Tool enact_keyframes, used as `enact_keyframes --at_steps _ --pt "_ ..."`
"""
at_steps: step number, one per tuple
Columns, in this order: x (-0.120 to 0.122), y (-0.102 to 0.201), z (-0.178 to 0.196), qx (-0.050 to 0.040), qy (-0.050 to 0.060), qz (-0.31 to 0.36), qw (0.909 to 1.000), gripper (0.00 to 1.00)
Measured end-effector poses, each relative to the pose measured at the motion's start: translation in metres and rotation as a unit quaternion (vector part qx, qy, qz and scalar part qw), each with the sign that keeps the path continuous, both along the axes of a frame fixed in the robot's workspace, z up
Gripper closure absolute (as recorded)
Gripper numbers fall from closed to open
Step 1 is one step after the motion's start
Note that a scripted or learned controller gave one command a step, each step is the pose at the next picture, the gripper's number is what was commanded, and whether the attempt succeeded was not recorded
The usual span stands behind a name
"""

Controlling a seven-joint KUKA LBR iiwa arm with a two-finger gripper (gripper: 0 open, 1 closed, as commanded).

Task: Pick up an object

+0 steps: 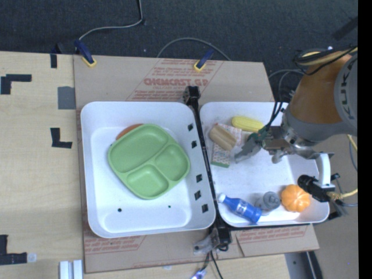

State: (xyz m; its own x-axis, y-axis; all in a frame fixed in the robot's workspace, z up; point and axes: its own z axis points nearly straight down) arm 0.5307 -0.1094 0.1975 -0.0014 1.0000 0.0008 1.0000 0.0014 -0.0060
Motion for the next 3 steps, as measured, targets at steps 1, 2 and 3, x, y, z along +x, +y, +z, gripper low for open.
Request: enact_keyframes --at_steps 1,2,3 --pt "0.059 -0.012 -0.047 0.0001 0.000 0.000 1.0000 0.00" --pt "0.122 -0.002 -0.113 0.0001 -0.005 0.001 1.0000 0.00" --pt "0.138 0.015 -0.114 -0.0018 -0.003 0.001 1.0000 0.00"
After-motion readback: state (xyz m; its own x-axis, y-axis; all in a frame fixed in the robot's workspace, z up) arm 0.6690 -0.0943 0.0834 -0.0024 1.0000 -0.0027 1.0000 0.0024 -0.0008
